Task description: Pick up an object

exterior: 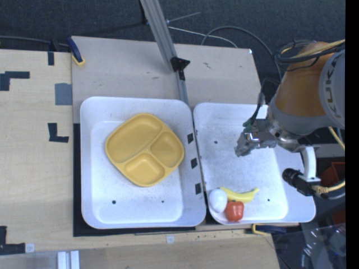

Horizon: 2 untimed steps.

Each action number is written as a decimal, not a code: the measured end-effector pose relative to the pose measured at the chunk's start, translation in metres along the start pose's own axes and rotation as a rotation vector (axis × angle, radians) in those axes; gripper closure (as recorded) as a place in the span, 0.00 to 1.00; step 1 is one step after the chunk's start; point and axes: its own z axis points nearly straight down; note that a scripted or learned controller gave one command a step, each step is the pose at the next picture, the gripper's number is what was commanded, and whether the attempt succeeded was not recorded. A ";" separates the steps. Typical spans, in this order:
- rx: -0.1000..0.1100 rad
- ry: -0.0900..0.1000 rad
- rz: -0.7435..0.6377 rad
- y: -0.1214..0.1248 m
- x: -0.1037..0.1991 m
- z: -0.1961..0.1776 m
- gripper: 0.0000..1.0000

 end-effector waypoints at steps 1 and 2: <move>0.001 0.000 -0.001 -0.004 0.051 0.011 1.00; 0.001 0.000 0.000 -0.012 0.104 0.015 1.00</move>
